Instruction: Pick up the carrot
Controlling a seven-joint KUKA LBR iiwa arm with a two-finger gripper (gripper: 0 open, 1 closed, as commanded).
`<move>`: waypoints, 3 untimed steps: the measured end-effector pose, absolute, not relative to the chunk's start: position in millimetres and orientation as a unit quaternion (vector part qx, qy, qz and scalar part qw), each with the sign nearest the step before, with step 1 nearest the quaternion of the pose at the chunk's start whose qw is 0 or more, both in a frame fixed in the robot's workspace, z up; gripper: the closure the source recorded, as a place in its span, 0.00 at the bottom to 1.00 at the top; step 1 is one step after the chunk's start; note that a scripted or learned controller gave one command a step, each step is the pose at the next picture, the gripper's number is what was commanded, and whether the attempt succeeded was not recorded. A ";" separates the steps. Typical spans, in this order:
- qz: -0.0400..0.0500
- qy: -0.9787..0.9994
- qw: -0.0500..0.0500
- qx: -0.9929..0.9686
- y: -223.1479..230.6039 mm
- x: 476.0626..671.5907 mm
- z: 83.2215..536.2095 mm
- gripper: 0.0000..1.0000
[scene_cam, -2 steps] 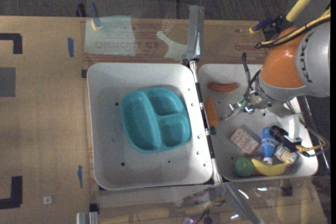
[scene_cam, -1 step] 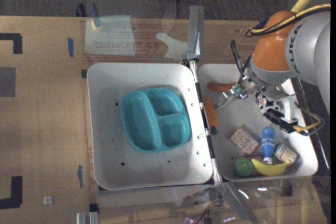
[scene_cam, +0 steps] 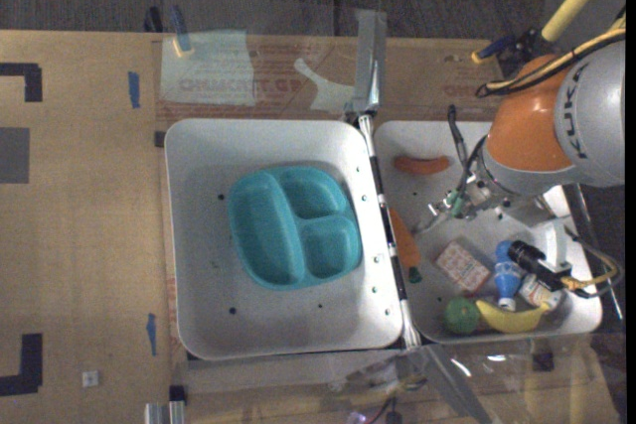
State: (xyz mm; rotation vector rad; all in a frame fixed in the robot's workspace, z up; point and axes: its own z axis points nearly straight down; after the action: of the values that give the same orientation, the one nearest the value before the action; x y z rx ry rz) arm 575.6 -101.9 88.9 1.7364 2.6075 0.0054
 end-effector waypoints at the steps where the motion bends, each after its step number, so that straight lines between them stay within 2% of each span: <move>1: 0.002 0.838 0.005 0.545 -102.7 617.0 88.3 0.00; 2: 0.001 0.855 0.004 0.519 -165.1 587.5 207.4 0.00; 3: 0.001 0.916 0.002 0.401 -136.6 626.5 98.2 0.00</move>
State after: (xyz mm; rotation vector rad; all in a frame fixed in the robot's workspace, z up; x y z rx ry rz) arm 626.5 -136.6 98.2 1.2592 2.8747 0.0025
